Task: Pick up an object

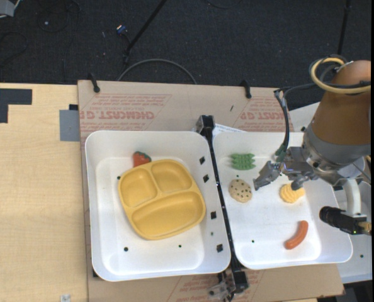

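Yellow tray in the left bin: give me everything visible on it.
The tray is a yellow, plastic-looking divided plate with rounded corners: two small compartments at the far side, one large at the near side, nothing in them. It lies flat and skewed in the left bin. A red-and-green toy sits at its far-left rim.

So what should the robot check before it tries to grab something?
1. Things to grab are in the right bin: ok. A cookie, a green toy, a yellow toy and a sausage lie there.
2. Claw is over the right bin: ok, between the cookie and the yellow toy.
3. Claw has nothing in it: ok, nothing sits between its fingers.
4. Toys are spread apart: ok, none touch.
5. Claw lined up on one toy: not ok, it hangs over bare floor.
6. Left bin out of the way: ok, the yellow divided plate and a red toy lie across the divider.
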